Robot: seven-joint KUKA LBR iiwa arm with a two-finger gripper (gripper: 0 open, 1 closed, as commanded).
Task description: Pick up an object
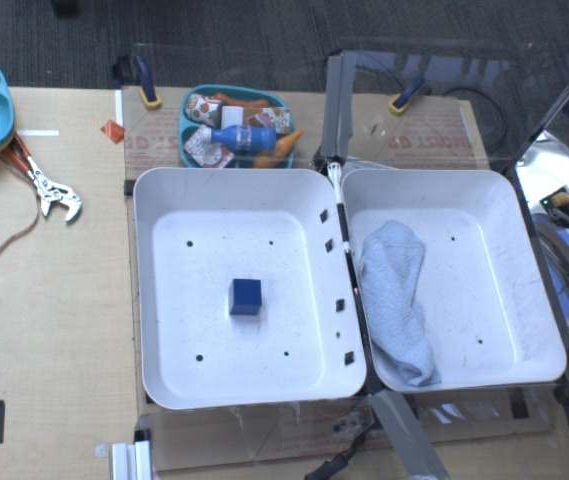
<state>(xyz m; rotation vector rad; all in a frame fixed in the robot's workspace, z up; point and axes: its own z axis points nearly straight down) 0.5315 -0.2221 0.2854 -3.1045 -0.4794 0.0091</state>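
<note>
Left bin: shallow white plastic bin (164, 368), holds one small dark-blue cube (246, 296). Cube sits flat nr bin centre, well apart from all walls; clear approach from above on every side.
Right bin: shallow white plastic bin (494, 268), holds crumpled pale grey-blue cloth (396, 298). Cloth lies lengthwise along the bin's left wall, touching it, w/ lower end bunched in the near-left corner; rest of floor bare.
Divider: the 2 bins butt together at centre, small black clips along the seam; keeps contents separate.
Gripper: finger state cannot be told from this view.
Task status: judged not started; both candidate objects rest on bin floors, neither lifted.
Likely target: cube, rigid w/ flat faces, easier pinch. Cloth would deform, wall limits finger clearance.
Bench extras: teal bowl of mixed small items (236, 128) behind left bin; metal wrench (54, 196) at far left.
</note>
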